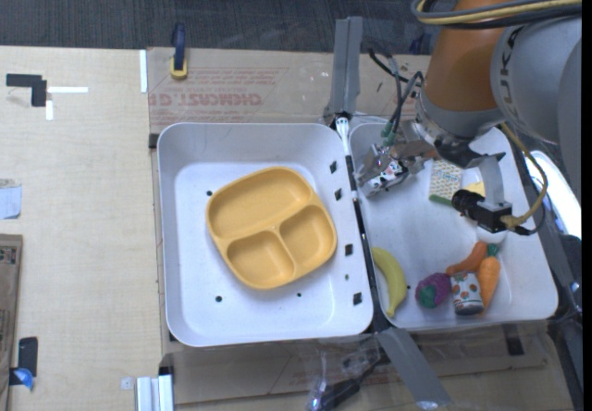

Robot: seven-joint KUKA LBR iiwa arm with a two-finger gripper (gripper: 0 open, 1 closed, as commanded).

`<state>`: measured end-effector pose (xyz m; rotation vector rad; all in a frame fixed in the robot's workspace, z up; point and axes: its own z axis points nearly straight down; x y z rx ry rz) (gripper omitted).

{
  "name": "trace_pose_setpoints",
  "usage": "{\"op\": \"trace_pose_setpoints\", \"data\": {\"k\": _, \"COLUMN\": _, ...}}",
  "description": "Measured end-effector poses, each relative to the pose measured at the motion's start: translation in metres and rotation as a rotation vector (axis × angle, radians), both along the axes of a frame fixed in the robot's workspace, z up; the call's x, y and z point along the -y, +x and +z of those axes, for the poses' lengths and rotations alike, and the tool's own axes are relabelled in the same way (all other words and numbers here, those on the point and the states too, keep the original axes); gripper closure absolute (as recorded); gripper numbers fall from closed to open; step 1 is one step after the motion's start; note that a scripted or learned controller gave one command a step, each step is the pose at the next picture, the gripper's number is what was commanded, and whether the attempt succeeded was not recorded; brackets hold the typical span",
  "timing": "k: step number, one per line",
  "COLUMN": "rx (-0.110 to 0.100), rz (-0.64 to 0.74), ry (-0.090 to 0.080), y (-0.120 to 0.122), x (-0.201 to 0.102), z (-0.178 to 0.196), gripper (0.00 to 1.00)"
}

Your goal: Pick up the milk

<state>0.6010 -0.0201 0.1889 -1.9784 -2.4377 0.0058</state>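
The left bin (171, 242) lies on the pale wooden bench (74, 215) and holds a yellow plate (268, 226) with three compartments, set a little askew near the bin's middle.

Just across the shared rim is the right bin (541, 303). A banana (393, 281) lies along its left wall at the near end. Farther back, close to the same wall, the claw (384, 168) hangs low over the far-left part of this bin. It is a cluster of grey metal and black-and-white parts. I cannot tell from this slant whether it is open or closed, nor whether anything sits in it.

Along the near edge, to the right of the banana, sits a small purple piece of fruit (432, 291). Touching its right side is a small white container with a red label, which appears to be the milk (467, 294), though it is too small to be sure. It stands in the near-right part of the bin, well apart from the claw, nearer and to the right of it. A carrot (489, 278) leans against the milk's right side.

A pale speckled packet (446, 180) lies right of the claw, partly under the wrist. The arm (472, 48), grey with its orange band, reaches in from the far right.
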Motion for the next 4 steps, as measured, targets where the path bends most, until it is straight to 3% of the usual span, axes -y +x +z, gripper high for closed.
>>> {"op": "trace_pose_setpoints", "data": {"k": 1, "rx": 0.0, "rz": 0.028, "ry": 0.0, "y": 0.017, "x": -0.011, "z": -0.001, "gripper": 0.0}}
{"op": "trace_pose_setpoints", "data": {"k": 2, "rx": -0.001, "rz": 0.067, "ry": 0.0, "y": 0.013, "x": 0.016, "z": 0.0, "gripper": 0.0}}
{"op": "trace_pose_setpoints", "data": {"k": 3, "rx": -0.001, "rz": 0.109, "ry": 0.0, "y": 0.015, "x": 0.001, "z": 0.0, "gripper": 0.0}}
{"op": "trace_pose_setpoints", "data": {"k": 4, "rx": -0.001, "rz": 0.107, "ry": 0.001, "y": 0.012, "x": 0.009, "z": 0.0, "gripper": 0.0}}
